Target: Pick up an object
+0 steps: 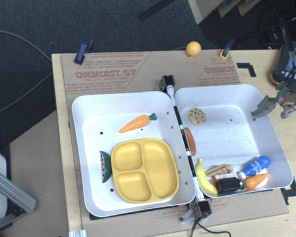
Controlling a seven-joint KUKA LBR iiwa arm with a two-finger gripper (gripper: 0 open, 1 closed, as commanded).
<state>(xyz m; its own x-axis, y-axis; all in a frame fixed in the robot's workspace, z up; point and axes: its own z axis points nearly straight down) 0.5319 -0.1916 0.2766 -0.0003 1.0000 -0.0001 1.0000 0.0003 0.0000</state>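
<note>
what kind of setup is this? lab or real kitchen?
Most likely a robotics lab grasping bench, not a kitchen: two white bins clamped on a board, toy food such as a carrot and banana, and a robot pincer at the right bin's edge.

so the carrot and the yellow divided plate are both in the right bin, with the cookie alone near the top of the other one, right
Not quite: the camera view shows the carrot and the yellow divided plate in the left bin. The cookie sits near the top of the other one, the right bin.
</note>
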